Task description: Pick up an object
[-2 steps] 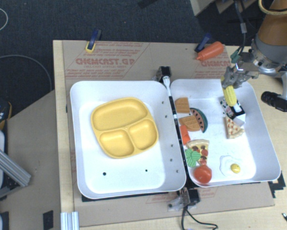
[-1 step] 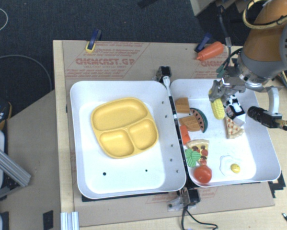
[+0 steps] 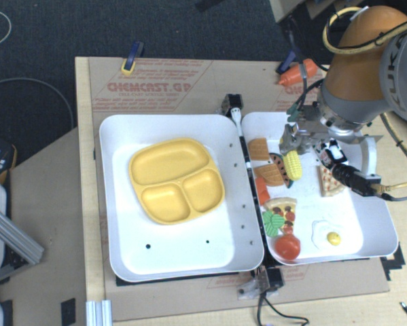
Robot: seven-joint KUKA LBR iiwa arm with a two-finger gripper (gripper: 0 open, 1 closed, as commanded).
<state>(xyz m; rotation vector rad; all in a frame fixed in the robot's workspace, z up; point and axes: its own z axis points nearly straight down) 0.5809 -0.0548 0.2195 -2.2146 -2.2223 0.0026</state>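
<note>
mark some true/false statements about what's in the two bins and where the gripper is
1. The yellow divided plate lies in the left bin. True.
2. The fried egg lies in the left bin. False: it is in the right bin, near its front edge.
3. The gripper is over the right bin, just above the corn cob. True.
4. The tomato sits on the yellow divided plate. False: it is in the right bin, near the front left corner, below the pizza slice.
5. The plate has three compartments. True.
</note>
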